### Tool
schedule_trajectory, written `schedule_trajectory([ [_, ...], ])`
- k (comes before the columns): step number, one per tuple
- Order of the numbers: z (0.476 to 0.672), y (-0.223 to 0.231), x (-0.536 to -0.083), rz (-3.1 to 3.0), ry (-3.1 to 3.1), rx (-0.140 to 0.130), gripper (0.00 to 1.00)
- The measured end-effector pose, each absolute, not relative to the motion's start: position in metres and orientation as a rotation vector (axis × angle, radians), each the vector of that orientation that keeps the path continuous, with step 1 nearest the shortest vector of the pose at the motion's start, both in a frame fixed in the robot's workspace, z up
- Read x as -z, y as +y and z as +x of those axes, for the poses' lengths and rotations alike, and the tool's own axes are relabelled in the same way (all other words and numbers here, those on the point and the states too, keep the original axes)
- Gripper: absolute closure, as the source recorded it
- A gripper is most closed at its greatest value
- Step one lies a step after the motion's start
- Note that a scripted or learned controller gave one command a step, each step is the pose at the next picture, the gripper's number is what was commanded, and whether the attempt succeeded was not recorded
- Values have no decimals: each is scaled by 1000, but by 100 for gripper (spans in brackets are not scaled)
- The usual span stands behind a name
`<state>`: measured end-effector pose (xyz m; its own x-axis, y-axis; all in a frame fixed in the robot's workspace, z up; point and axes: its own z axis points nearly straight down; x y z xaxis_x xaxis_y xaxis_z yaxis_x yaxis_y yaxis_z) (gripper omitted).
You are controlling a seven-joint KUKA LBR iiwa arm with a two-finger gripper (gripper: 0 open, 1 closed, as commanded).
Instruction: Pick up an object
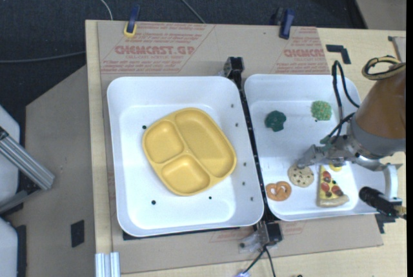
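The right bin is taken as the landmark. Five small things are seen on its floor. A cookie lies toward the near side, roughly mid-floor, flat. A pretzel is found just beside the cookie, nearer the bin's front-left corner. A pizza slice lies flat at the front of the bin, to the right of the cookie, point toward the far side. A dark green broccoli piece sits toward the far-left part of the floor, and a lighter green broccoli piece toward the far side, further right; the two are apart from each other.

The pincer is seen low over the bin floor, just above the cookie and beside the tip of the pizza slice. Whether it is spread or pressed together cannot be told; nothing is seen held in it. The arm is seen over the bin's right edge, its orange band uppermost.

The left bin lies touching the right bin's left side. A yellow divided plate with three compartments is set in its middle, turned at a slant.

Both bins are carried on the bench, a cardboard sheet with red lettering under them. Beyond the right bin's far edge, a blue clamp is fixed; a yellow-and-blue clamp is fixed further left.
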<state>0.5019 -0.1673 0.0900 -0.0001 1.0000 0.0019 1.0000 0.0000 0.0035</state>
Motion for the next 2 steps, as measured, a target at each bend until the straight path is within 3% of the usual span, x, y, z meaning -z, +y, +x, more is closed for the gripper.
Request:
schedule_trajectory([
  [1,504,-166,-100,2218,2219,-13,100],
  [2,509,-167,-163,2215,2218,-4,100],
])
